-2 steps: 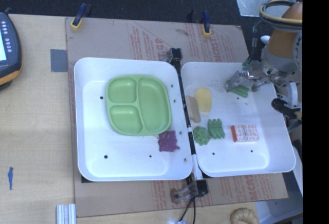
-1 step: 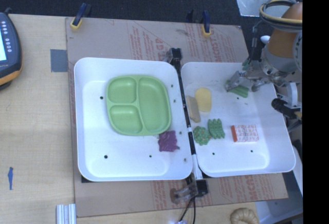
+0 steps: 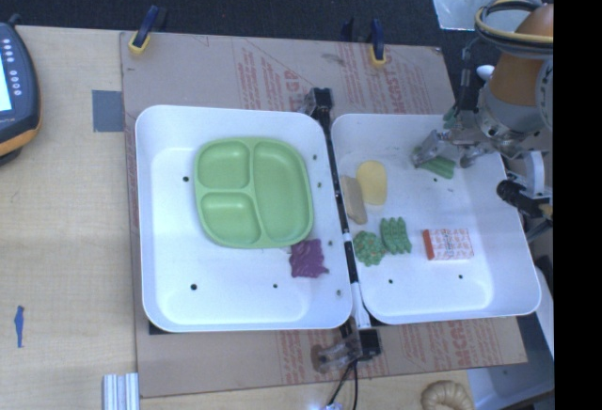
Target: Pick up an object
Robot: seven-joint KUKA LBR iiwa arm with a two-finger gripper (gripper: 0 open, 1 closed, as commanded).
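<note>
Gripper [image 3: 440,154] low in right bin [image 3: 508,300], far corner, fingers spread astride small green piece [image 3: 440,167]. Advice: centre over piece, close squarely, lift straight, avoid bin wall.

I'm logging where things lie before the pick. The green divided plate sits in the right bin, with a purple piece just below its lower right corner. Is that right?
Not quite. The camera view shows the green divided plate in the left bin, not the right one. The rest stands: the purple piece lies just below the plate's lower right corner.
</note>
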